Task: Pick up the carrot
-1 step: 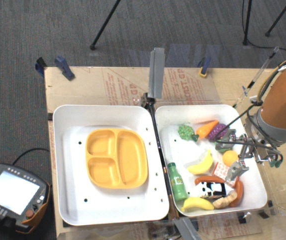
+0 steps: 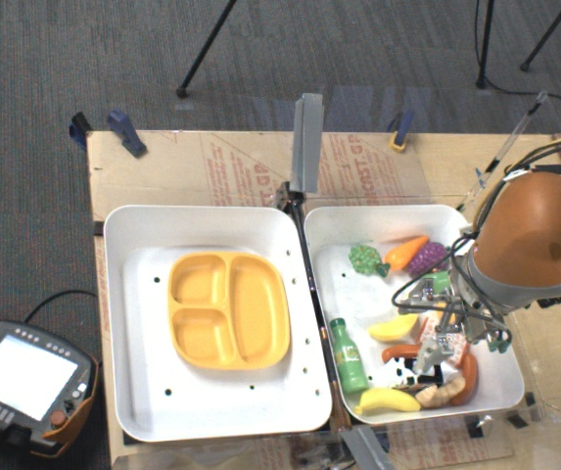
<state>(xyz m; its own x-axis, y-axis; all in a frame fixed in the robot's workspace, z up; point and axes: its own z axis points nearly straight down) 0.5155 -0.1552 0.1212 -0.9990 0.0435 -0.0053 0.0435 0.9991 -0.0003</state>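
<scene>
Cardboard-covered tabletop (image 2: 211,169) under two bins. Gripper (image 2: 444,333) low in right bin (image 2: 324,233), short of carrot (image 2: 406,253); spread or pressed together, cannot tell. Arm (image 2: 520,238) bent over from right.

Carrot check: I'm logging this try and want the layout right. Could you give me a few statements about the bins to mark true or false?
1. The carrot lies in the right bin. True.
2. The carrot is between the hand's fingers. False: it lies apart from the hand, nearer the bin's far wall.
3. The yellow tray sits in the left bin. True.
4. The green bottle stands in the tray. False: it lies in the right bin, near its left wall.
5. The carrot lies between the broccoli and the grapes. True.
</scene>
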